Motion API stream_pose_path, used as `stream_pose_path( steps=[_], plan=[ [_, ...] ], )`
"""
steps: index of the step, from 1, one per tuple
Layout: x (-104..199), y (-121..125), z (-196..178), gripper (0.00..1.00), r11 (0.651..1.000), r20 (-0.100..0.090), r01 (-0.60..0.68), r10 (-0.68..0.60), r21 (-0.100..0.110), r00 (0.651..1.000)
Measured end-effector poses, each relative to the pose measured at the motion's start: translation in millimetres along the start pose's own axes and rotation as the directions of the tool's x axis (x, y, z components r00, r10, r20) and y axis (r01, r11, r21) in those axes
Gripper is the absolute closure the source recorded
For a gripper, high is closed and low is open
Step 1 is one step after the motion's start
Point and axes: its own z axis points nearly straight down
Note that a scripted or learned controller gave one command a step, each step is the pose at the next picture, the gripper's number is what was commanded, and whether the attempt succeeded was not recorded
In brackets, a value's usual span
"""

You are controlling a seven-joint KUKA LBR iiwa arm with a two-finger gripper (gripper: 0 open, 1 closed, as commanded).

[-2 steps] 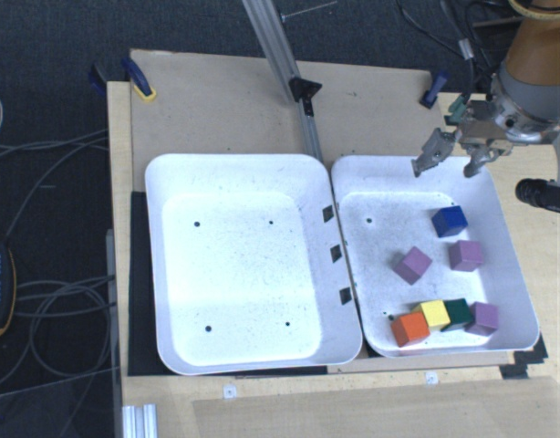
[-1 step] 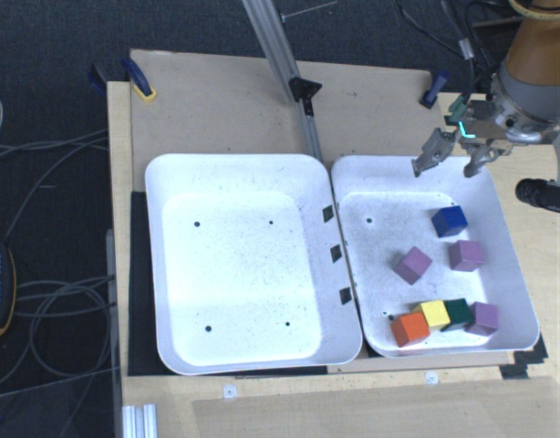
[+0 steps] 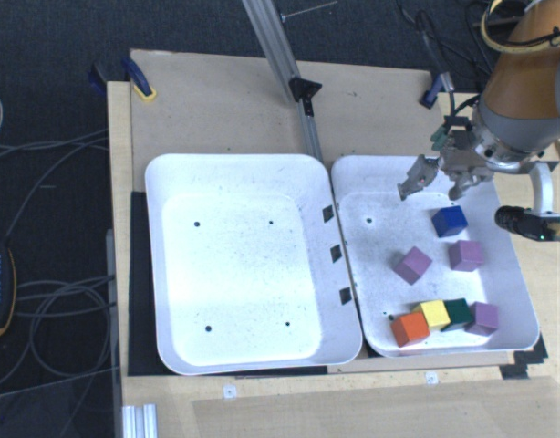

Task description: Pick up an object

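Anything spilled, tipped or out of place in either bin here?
Nothing stands out. All seven blocks sit inside the right bin, none over the rim; the blue block lies just below the open gripper, which holds nothing.

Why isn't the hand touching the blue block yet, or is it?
Apart. The camera view shows white bin floor between the hand and the blue block, which sits just below the hand's open fingers.
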Motion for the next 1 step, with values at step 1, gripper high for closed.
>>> stream_pose_path(
  steps=[1],
  plan=[
    [0.9, -1.5, 42.4, 0.0, 1.0, 0.0, 0.0, 0.0, -0.001, 1.0]
  ],
)
